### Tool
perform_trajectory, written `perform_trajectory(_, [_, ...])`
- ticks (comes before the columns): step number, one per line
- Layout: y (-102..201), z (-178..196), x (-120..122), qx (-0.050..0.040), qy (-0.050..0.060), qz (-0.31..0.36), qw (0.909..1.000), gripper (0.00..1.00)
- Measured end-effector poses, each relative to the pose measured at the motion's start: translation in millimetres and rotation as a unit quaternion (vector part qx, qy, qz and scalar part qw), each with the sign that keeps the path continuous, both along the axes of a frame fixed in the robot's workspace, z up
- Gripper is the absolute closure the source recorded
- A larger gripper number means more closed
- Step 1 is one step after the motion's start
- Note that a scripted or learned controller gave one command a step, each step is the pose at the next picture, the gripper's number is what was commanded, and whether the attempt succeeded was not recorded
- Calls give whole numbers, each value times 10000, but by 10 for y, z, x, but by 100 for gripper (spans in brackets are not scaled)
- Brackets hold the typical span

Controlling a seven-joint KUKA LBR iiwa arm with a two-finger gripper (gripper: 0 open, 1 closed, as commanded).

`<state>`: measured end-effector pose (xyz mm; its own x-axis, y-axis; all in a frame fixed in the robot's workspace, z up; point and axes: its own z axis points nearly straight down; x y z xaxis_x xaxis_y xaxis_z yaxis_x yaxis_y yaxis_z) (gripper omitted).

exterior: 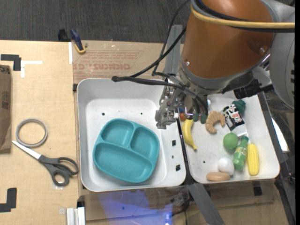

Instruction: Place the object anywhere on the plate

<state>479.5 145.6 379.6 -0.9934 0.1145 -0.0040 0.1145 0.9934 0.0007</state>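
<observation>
— One arm, one gripper (174,110), and it hangs right over the wall between the two bins. What does it carry?

— Hard to say; the metal at its tip is a tangle from this angle, so whether it grips anything or how wide it stands cannot be told. A banana (188,132) lies just below and to the right of it, in the right bin (262,170), long axis running up and down the picture, top end close under the tip.

— And the plate (125,149)?

— One teal plate with three compartments, in the left bin (89,125), down and to the left of the gripper and near it. Any carry would go that way, across the wall.

— Count the rest.

— In the right bin: one croissant (215,121), one green ball (230,141), one green bottle (240,153), one corn cob (252,159), one white egg (225,164), one tan bun (218,176), one black-and-white toy (232,116). On the bench, one pair of scissors (49,164) and one roll of tape (31,132).
</observation>
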Motion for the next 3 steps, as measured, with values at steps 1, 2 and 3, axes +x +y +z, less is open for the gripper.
perform_trajectory(1, [-785,208,15,-5,-8,1088,9941,100])
perform_trajectory(2, [-559,-192,127,-2,16,585,9983,100])
perform_trajectory(3, [81,-116,59,-1,7,974,9952,100])
